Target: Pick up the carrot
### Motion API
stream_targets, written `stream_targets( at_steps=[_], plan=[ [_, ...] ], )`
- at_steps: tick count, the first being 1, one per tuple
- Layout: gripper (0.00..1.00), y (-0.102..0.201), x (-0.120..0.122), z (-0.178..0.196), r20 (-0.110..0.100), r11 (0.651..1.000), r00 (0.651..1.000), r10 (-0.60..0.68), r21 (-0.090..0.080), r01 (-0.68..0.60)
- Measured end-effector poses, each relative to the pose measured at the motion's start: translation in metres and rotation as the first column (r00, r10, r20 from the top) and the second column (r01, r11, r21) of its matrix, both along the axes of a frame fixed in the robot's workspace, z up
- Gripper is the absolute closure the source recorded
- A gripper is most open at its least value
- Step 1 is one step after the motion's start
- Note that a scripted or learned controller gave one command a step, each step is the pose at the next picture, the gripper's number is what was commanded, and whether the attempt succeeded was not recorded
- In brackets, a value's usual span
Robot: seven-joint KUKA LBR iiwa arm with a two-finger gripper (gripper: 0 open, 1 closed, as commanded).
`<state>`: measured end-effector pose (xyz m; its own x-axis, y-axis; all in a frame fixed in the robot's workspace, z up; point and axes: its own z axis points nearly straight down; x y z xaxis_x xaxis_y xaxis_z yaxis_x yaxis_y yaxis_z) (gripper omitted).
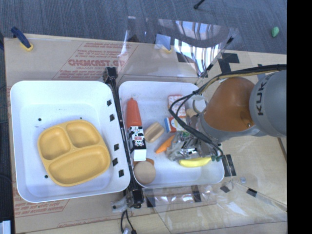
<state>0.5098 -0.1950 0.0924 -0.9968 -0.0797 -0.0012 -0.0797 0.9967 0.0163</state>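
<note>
Gripper down beside the carrot in the right bin, grasp not confirmed

The carrot (164, 144) lies slanted on the floor of the right bin (161, 88), near the middle and toward the front wall, between a tan block (154, 131) and the gripper (181, 147). The gripper sits low at the carrot's right end; whether its fingers are apart or together cannot be told, and nothing shows the carrot between them. A banana (195, 162) lies just beside it at the front right corner. To do this step well, I would centre on the carrot's midsection, align across its slant, and keep clear of the banana and block.
</note>
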Motion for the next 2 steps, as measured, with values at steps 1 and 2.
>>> stream_targets(
  at_steps=[1, 2],
  plan=[
    [0.0, -0.007, -0.002, 0.0, 0.0, 1.0, 1.0, -0.005, -0.012, 0.005],
    [0.0, -0.012, 0.091, 0.002, 0.005, 0.981, 0.981, -0.192, -0.015, 0.192]
  ],
)
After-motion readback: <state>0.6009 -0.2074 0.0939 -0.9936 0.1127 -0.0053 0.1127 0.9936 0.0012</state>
